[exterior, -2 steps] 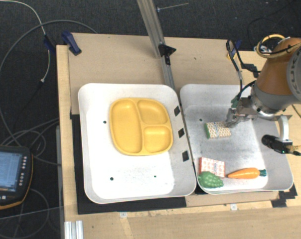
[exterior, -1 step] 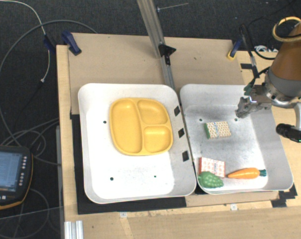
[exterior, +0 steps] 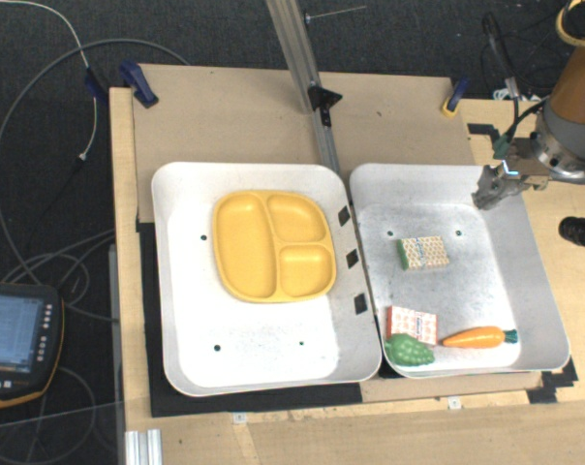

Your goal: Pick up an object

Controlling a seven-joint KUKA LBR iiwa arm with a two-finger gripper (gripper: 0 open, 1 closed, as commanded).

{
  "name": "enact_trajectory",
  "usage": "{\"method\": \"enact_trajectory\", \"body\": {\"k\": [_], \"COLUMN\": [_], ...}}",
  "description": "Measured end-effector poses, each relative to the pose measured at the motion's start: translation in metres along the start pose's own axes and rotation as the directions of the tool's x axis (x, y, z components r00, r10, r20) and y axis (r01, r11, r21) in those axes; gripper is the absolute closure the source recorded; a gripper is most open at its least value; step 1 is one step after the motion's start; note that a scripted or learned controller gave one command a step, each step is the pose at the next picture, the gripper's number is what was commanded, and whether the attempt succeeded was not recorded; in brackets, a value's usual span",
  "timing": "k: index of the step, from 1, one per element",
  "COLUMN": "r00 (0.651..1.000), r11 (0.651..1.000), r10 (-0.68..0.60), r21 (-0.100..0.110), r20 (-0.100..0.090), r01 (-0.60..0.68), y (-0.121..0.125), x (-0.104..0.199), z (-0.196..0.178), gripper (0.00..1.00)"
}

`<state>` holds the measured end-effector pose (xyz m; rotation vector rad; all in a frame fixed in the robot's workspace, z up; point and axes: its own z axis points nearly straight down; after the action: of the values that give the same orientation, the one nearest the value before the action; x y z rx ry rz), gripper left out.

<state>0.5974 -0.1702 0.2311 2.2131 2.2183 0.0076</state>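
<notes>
Tabletop [exterior: 244, 95] of pale board, two shallow white bins side by side, dark floor with cables around.
Camera view: left bin [exterior: 176, 260] holds a yellow divided plate [exterior: 273, 244]. Right bin [exterior: 510, 260] holds a small patterned box [exterior: 423, 253] near centre, a red-and-white packet [exterior: 412, 324] touching green grapes [exterior: 410, 351] at the front edge, an orange carrot [exterior: 478, 336] just beside them. Gripper [exterior: 490, 190] hangs over the right bin's far right corner, well apart from all items; cannot tell whether its fingers are parted or closed.
</notes>
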Motion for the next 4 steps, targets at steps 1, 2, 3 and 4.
{"method": "enact_trajectory", "body": {"k": [1, 2, 3, 4], "r00": [1.000, 1.000, 1.000, 1.000], "r11": [1.000, 1.000, 1.000, 1.000], "r10": [0.000, -0.003, -0.003, -0.005], "r21": [0.000, 0.013, 0.012, 0.011], "r20": [0.000, -0.005, -0.004, -0.005], "r01": [0.000, 0.003, 0.003, 0.005], "y": [0.011, 0.005, 0.000, 0.007], "x": [0.003, 0.054, 0.105, 0.166], "z": [-0.060, -0.042, -0.044, -0.039], "gripper": [1.00, 1.00, 1.00, 1.00]}}
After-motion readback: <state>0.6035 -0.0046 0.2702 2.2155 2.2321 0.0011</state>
